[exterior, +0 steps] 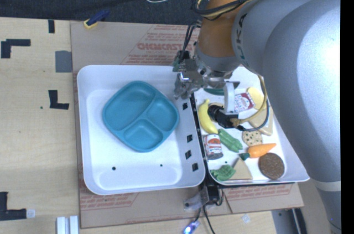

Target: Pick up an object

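My gripper (184,83) hangs over the back end of the wall between the two bins, just past the blue divided plate's (141,115) far right corner. Nothing shows between its fingers. The plate lies in the left bin (91,117). The right bin (296,172) holds several play-food pieces: a yellow banana (207,117) just in front of the gripper, a small red-labelled can (214,146), a green pod (230,139), a carrot (260,150), a brown cookie (271,165) and a white pouch with a red label (242,101).
The grey arm covers the right bin's far side and right edge. A cracker (252,136), a green leafy piece (223,173) and a pale wedge (243,171) lie near that bin's front. Both bins rest on cardboard (155,45).
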`<state>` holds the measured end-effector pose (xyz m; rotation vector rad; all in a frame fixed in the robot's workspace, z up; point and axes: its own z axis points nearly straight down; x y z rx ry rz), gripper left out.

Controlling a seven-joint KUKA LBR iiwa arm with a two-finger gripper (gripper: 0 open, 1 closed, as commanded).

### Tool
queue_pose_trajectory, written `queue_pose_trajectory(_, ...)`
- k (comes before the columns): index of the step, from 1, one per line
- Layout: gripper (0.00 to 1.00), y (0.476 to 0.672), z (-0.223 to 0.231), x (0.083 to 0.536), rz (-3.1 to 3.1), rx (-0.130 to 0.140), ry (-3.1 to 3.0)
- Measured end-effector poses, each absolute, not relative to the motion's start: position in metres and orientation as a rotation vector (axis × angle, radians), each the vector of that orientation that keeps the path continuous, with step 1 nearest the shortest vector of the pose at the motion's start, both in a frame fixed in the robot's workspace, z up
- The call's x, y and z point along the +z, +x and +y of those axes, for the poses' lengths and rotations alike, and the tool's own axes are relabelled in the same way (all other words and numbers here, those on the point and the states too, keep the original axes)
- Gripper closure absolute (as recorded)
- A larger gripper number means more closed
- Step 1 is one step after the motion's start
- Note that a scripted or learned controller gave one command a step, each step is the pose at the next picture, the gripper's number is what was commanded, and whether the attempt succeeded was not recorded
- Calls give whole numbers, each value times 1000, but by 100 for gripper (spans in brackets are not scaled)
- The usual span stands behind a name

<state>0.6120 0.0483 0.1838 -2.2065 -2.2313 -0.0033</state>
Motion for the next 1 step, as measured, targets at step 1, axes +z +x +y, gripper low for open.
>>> queue_pose_trajectory(1,0,612,41,184,-2222,2,-2218)
